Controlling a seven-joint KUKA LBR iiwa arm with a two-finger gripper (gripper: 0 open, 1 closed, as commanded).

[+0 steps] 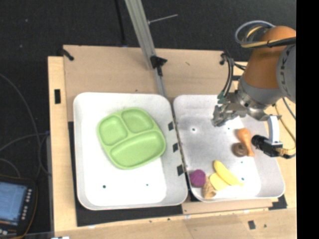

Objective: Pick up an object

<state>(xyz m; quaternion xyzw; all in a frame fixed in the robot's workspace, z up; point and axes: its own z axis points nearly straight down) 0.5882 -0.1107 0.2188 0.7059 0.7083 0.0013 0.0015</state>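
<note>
In the right bin (pixel 199 114) lie a yellow banana (pixel 227 174), a purple round fruit (pixel 198 177), a pale wedge-shaped piece (pixel 212 184), an orange carrot-like piece (pixel 244 136) and a brown mushroom-like piece (pixel 240 150). My gripper (pixel 220 116) hangs over the upper middle of this bin, up and left of the orange piece and apart from every object. I see nothing between its fingers.
The left bin (pixel 89 183) holds a green divided plate (pixel 131 138). A slanted metal pole (pixel 143 36) crosses the back of the bench down to the gap between the bins. A black-and-white fitting (pixel 268 143) sticks out at the arm's right.
</note>
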